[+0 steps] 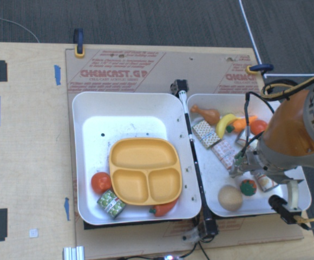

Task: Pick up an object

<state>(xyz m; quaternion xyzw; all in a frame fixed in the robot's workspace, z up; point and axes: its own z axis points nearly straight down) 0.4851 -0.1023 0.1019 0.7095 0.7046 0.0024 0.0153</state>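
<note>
Two shallow white bins on bench. Tool (247, 166) low in rt bin (211, 161), over crinkly printed packet (226, 152); grip state can't tell. Nearby: small red-green round fruit toy (248, 187), beige egg-shaped ball (230, 197), yellow plastic banana (225, 124). Lt bin (86, 145) has yellow three-section plastic tray (145, 170), red tomato toy (100, 182).

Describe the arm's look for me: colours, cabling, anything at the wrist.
The arm is bulky and rounded, with a broad orange band between grey sections. Black and orange cables loop alongside it. The claw end is grey metal, its details too small to tell.
</note>
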